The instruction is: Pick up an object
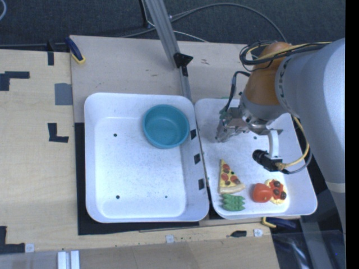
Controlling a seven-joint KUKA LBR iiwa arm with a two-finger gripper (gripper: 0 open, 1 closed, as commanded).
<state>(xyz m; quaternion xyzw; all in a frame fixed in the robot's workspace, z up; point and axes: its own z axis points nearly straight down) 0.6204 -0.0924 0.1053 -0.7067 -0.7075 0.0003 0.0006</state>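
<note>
Starting from the tabletop [39,150], two white bins sit side by side: the left bin [112,200] holds a blue bowl [165,126], the right bin [300,203] the toys. The gripper [223,134] hangs low over the right bin's bare upper floor, gripping nothing visible; open or closed, I cannot tell. The pizza slice [229,178], green piece [233,203] and red toy [268,191] lie nearer the front. Best to centre over one piece, probably the pizza slice, before descending.
</note>
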